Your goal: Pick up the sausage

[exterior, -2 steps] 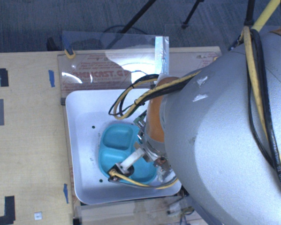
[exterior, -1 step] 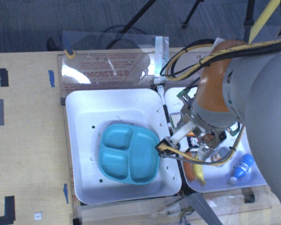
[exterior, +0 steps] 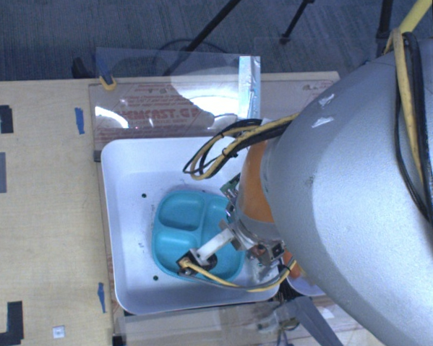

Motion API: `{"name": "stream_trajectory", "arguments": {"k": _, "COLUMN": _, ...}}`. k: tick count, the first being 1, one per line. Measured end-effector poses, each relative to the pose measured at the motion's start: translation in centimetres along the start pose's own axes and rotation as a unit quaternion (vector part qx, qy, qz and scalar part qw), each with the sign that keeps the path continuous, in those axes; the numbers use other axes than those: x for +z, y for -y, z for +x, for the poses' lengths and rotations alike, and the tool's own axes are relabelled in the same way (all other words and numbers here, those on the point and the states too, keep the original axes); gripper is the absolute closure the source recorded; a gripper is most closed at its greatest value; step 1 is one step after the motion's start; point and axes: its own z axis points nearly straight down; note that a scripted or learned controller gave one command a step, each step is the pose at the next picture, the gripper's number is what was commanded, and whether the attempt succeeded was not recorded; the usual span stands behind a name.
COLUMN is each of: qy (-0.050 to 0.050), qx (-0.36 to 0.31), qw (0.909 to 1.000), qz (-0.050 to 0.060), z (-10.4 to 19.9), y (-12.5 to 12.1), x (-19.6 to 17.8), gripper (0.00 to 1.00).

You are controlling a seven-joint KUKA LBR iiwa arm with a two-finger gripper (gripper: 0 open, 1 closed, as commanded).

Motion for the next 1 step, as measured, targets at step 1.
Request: {"name": "stream_trajectory", "arguments": {"k": 1, "qy": -0.001, "qx": -0.098, "qw": 0.9952, "qz": -0.001, "z": 9.3, "y": 2.53, "x": -4.33, "gripper": 0.0}}
